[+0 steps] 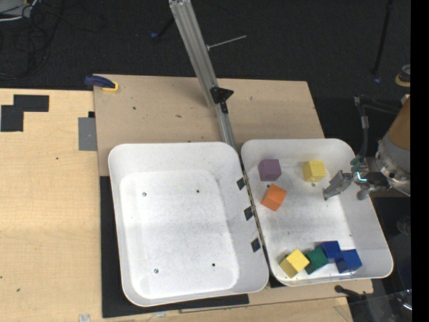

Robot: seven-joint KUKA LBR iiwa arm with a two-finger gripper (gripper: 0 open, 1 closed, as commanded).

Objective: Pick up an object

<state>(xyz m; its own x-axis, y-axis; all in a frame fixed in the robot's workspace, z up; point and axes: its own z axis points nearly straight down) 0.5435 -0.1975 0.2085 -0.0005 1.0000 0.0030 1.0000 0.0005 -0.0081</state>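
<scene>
Jaws spread wide, nothing between them! Gripper (348, 185) hovering over the right bin's (365, 230) far right side. Yellow cube (314, 171) just left of it. Purple cube (269, 169) and orange cube (273, 197) near the divider. Yellow, green, blue blocks (320, 258) clustered at the near edge.

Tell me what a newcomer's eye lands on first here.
The coloured blocks in the right bin: a purple block, an orange block and a yellow block near its far end, plus a yellow, green and blue cluster at its near edge. The gripper hangs over that bin's right side.
</scene>
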